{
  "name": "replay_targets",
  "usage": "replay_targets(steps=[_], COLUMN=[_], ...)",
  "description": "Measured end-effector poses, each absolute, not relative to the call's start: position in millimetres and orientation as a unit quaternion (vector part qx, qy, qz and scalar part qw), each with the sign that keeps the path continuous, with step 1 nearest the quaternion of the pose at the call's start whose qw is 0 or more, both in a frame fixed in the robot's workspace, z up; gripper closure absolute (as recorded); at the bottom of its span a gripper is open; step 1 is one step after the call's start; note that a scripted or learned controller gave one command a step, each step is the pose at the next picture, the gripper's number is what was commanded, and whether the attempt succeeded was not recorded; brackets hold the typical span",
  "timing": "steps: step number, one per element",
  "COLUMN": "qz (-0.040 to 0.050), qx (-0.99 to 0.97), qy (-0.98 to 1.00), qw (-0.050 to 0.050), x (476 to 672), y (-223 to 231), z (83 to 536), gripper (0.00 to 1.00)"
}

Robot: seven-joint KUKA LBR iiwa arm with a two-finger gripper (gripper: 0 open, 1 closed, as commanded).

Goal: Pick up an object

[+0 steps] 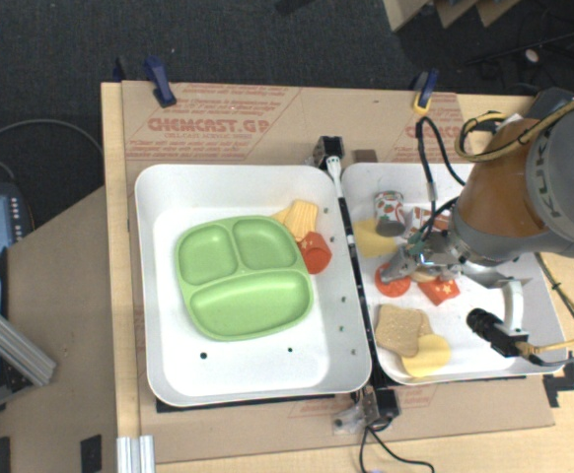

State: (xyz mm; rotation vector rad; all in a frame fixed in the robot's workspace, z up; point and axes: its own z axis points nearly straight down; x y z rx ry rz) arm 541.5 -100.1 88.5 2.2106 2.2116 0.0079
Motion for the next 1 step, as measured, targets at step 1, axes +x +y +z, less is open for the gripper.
replay_targets(steps=[1], qz=[0.0018], qx=[0.707], qy=[0.707], qw=[0.005], x=[612.2], y=[-139.2], z=[108.7], gripper=[0.00])
